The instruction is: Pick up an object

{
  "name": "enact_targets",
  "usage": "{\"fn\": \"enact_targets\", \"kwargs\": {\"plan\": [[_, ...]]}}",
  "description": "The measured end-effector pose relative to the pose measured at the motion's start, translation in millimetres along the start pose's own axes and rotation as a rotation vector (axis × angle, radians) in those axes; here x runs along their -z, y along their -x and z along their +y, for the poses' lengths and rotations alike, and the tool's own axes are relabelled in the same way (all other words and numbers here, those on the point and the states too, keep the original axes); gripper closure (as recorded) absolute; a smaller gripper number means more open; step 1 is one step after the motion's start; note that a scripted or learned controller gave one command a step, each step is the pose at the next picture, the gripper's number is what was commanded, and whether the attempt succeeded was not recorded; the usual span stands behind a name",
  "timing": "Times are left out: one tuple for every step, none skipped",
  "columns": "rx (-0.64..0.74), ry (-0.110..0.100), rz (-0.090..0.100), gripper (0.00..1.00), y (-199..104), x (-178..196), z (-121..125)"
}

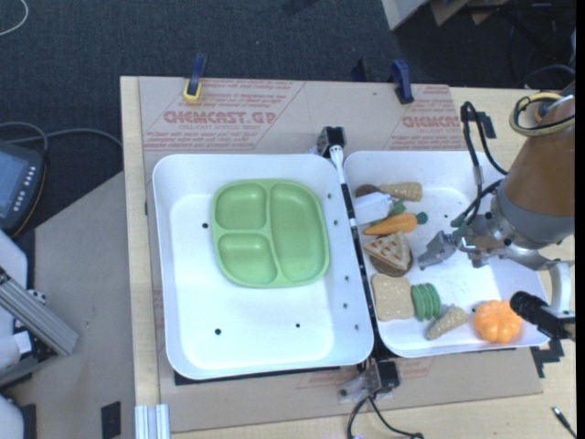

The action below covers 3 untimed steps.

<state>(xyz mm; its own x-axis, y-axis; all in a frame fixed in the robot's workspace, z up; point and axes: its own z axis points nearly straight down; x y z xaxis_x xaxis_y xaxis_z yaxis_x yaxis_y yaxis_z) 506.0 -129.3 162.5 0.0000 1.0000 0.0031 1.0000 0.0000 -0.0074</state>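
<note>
The right bin (pixel 416 160) holds several toy foods. An orange carrot (pixel 395 223) lies above a brown-and-tan wedge (pixel 388 251). Below them are a bread slice (pixel 393 296), a green ridged piece (pixel 425 300) and a tan cone (pixel 446 322). An orange pumpkin-like piece (pixel 497 322) sits at the bin's front right. A tan stick (pixel 400 191) lies near the back. My gripper (pixel 437 251) hangs over the bin's middle, just right of the wedge and above the green piece. I see nothing held in it.
The left bin (pixel 183 245) holds a green divided plate (pixel 271 232). A black divider bar (pixel 352 245) runs between the bins. The arm's grey and orange body (pixel 539 181) covers the right bin's right side, and black cables (pixel 475 144) loop above it.
</note>
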Motion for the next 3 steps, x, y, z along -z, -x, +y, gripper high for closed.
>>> {"fn": "enact_targets", "kwargs": {"plan": [[0.0,0.001,0.0,0.0,-6,-47,6],[-0.001,0.006,0.0,0.0,-7,-77,7],[-0.002,0.014,-0.002,1.0,-6,-64,9]]}}
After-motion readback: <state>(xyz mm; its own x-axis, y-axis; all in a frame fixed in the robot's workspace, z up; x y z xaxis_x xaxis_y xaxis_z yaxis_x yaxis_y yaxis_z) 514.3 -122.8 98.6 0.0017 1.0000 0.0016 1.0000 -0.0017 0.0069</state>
